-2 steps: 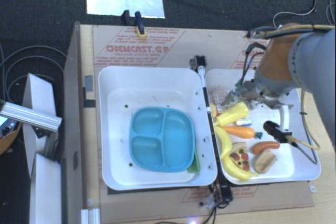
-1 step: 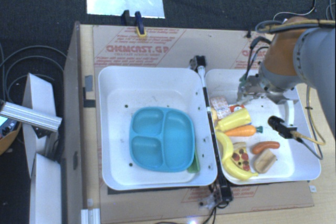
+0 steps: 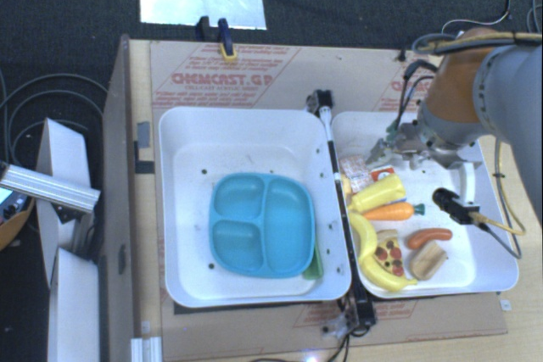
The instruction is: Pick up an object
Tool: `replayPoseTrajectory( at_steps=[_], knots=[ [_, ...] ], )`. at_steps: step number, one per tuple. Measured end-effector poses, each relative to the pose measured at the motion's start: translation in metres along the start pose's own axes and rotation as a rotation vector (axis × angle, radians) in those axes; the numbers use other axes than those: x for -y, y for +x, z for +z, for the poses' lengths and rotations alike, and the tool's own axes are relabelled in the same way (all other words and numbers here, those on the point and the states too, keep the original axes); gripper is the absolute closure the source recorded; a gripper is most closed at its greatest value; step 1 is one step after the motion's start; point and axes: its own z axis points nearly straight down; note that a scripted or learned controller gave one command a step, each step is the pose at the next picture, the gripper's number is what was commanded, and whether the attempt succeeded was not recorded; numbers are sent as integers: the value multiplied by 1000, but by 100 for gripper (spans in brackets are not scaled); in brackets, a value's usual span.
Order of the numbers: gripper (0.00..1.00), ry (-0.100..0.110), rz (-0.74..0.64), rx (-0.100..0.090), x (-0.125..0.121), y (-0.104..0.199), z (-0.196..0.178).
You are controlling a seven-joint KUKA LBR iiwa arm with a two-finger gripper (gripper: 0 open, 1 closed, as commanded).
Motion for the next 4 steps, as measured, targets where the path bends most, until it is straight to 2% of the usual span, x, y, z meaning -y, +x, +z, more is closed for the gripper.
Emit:
replayPoseTrajectory(
  at_steps=[1,2,3,4],
  knots=[
    [0,-2,5,2,41,22,10],
    [0,8,3,1,3,-44,-57],
    [0,9,-1,-4,43,8,16],
    [0,-2,2,-1,62,9,10]
  ],
)
